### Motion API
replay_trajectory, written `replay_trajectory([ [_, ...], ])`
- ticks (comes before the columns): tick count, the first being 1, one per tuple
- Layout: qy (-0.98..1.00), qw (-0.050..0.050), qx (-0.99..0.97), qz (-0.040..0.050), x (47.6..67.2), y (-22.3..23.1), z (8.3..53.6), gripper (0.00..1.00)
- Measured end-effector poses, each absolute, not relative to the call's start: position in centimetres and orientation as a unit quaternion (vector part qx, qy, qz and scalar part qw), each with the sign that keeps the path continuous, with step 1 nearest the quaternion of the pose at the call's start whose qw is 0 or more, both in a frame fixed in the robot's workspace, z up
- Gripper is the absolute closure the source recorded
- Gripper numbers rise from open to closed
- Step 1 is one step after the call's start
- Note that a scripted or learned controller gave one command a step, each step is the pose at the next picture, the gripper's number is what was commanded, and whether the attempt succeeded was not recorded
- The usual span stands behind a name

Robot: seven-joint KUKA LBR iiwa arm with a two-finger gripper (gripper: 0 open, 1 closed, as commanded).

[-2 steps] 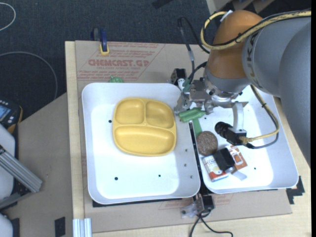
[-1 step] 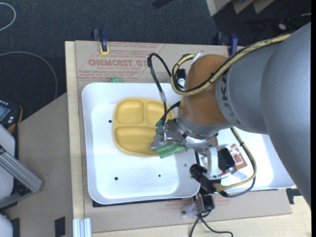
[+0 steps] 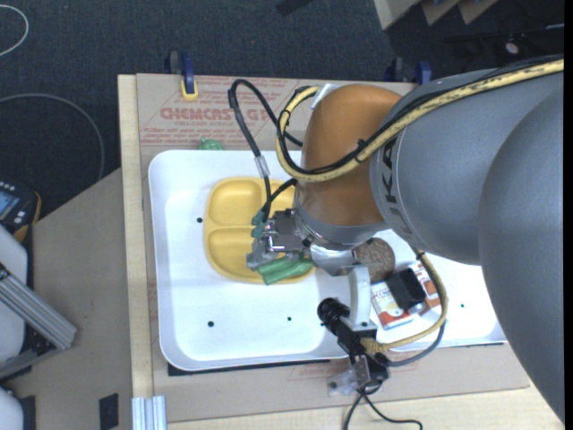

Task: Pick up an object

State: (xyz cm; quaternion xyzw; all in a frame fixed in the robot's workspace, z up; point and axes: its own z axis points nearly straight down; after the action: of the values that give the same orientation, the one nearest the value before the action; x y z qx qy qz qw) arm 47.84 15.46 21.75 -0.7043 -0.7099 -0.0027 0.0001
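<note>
Bench's got a white bin [image 3: 188, 267] on cardboard, dark carpet behind. Gripper [image 3: 265, 247] is down over the yellow dish [image 3: 228, 231], and honestly can't tell its state. The green piece [image 3: 285, 269] sits at the dish's lower right edge, long axis running left-right, slightly tilted. I'd grab it across the short side, centered, then lift straight up.

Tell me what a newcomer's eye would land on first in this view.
The big grey arm with its orange band fills the right side, bent down over the left bin. Under it, its hand sits at the lower right edge of a yellow divided dish, right beside a small green object. Black and yellow cables loop over the wrist.
</note>
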Motion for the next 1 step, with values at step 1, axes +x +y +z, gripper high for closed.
replay_trajectory([
  [1, -0.708, -0.002, -0.706, -0.0034, 49.18, 17.41, 28.44, 1.0],
])
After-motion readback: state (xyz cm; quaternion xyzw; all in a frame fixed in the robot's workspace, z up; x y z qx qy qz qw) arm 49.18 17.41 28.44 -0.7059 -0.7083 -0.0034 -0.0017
